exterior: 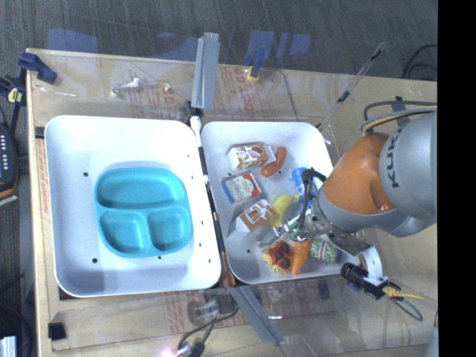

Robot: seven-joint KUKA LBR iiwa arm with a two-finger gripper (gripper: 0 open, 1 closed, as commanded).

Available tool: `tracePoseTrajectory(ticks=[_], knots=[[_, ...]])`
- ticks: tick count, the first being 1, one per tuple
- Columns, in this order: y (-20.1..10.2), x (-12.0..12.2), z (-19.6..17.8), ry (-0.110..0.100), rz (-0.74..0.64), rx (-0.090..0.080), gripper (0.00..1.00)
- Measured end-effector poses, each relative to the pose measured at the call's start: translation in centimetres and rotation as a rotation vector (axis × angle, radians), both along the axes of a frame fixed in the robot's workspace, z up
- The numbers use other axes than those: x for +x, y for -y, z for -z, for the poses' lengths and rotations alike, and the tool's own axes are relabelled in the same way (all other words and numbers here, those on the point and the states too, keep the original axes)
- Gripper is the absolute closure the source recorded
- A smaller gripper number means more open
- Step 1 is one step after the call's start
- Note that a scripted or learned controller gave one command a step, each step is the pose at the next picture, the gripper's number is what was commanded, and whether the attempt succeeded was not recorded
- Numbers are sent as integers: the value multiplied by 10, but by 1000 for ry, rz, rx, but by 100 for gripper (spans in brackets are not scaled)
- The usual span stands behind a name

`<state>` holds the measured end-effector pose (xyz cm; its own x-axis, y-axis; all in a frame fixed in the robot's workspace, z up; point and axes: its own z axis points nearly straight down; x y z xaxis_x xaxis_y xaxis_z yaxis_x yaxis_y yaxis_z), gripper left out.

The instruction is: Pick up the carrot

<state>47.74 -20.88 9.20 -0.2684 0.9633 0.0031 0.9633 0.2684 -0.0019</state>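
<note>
Approach is the step in hand: gripper (297,227) hangs just above carrot (300,256), its grip unreadable, so next probably a straight descent.

You see the carrot (299,256), small and orange, lying tilted on the floor of the right bin (223,199), close to its near edge and toward the bench's front right corner.

Fixed overhead view, slanted down on the bench (111,80).
Set well back, taking in both white bins: left bin (63,199) with turquoise tray (141,210), right bin (223,136), dark carpet (223,6) along the top, arm (387,177) entering from the right.
</note>
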Motion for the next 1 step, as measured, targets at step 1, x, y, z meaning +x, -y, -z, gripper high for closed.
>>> tracePoseTrajectory(ticks=[1], knots=[[0, 1, -11, 1, -4, 1, 100]])
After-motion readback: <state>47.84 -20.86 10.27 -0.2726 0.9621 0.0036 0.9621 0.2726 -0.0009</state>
